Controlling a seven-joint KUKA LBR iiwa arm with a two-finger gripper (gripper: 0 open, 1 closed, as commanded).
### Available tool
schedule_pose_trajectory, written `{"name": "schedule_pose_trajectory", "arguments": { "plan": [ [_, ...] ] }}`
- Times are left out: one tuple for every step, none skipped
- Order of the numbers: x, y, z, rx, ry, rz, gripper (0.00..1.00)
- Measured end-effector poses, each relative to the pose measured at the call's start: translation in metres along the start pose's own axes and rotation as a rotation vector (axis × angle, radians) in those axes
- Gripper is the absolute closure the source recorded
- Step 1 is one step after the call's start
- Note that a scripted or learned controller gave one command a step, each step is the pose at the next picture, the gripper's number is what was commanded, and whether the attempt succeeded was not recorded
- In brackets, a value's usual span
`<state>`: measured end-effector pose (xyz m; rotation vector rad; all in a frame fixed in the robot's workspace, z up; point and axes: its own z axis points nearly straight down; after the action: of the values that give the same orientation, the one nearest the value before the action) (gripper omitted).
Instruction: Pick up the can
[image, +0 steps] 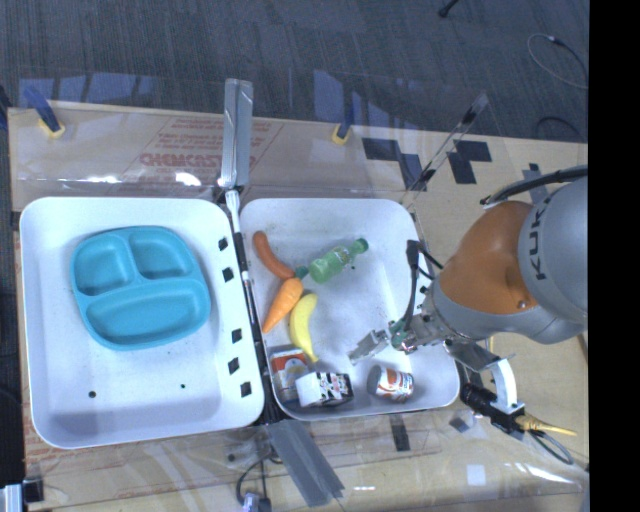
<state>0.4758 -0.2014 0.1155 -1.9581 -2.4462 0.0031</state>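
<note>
You're on the approach: gripper (372, 345) hovers just above the can (391, 382) (finger state unclear, can't tell), so descend squarely next

— Where does the arm (520, 265) sit?
— It reaches in from the right, its orange band bent over the right bin's edge.
— And the gripper (372, 343)?
— Low and angled leftward; its fingers appear parted, with nothing between them.
</note>
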Motion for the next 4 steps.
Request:
{"name": "schedule_pose_trajectory", "arguments": {
  "plan": [
    [0.0, 0.0, 0.0, 0.0, 0.0, 0.0, 0.0],
    [-0.008, -0.001, 0.026, -0.002, -0.001, -0.222, 0.0],
    [-0.008, -0.001, 0.026, -0.001, 0.0, -0.387, 0.0],
    [0.011, 0.043, 0.026, -0.003, -0.003, -0.344, 0.0]
  ]
}}
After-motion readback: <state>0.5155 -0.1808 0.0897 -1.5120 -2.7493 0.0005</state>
